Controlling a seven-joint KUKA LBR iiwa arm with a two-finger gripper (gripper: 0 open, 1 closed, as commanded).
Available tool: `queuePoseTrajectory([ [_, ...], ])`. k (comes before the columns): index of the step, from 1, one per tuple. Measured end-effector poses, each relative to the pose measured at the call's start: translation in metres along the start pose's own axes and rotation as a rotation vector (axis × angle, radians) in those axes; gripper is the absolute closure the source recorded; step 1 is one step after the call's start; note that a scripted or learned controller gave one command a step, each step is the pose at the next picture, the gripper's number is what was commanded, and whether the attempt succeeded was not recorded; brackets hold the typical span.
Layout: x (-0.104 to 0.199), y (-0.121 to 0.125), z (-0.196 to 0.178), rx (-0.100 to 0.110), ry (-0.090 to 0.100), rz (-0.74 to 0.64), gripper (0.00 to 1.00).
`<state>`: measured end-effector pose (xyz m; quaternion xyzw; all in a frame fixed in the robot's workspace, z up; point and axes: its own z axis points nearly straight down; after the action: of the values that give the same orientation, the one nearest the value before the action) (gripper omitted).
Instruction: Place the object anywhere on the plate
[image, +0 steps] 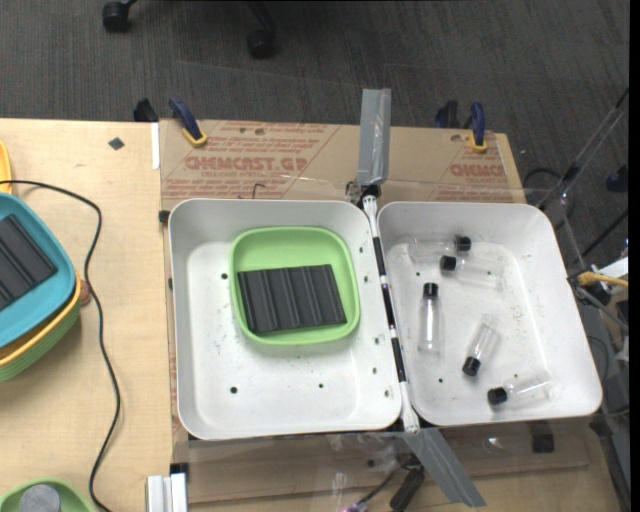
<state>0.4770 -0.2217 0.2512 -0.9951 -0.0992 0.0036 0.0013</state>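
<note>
I saw nothing done yet — the green plate (345, 262) held only its dark insert (291, 298), the vials (429, 315) lay in the right bin (560, 300); the jaws' state I couldn't tell.

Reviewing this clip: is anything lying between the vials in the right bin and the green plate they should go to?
Only the bins' adjoining raised rims stand between the clear vials in the right bin and the green plate in the left bin. A dark ribbed pad covers most of the plate's floor, so a vial would land on that.
</note>
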Motion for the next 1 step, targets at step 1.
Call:
queuePoseTrajectory([
  [1, 0.0001, 0.0006, -0.011, -0.002, 0.002, -0.004, 0.0],
])
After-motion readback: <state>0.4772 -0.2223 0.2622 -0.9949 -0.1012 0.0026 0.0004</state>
